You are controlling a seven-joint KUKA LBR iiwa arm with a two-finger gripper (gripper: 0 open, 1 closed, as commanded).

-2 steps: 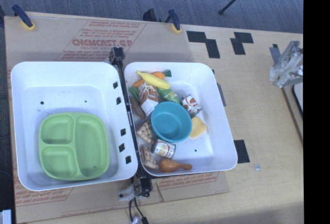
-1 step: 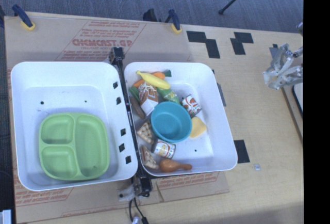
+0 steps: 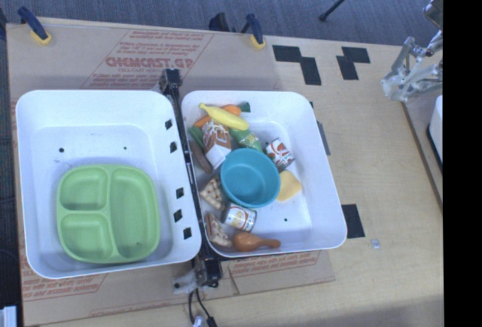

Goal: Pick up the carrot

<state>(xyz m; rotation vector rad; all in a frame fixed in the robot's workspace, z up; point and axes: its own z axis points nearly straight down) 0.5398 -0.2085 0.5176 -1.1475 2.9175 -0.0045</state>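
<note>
The carrot (image 3: 230, 109), orange with a green top, lies at the back of the right bin (image 3: 320, 167), partly under a yellow banana (image 3: 224, 118). My gripper (image 3: 410, 75) is a silvery shape far off at the right edge of the view, above the bench and outside both bins, well away from the carrot. Nothing shows in it.
The right bin also holds a blue bowl (image 3: 249, 177), a small carton (image 3: 218, 141), two cans (image 3: 239, 218), a drumstick (image 3: 254, 242) and a yellow wedge (image 3: 289, 186). A green divided plate (image 3: 109, 212) lies in the left bin (image 3: 38, 129).
</note>
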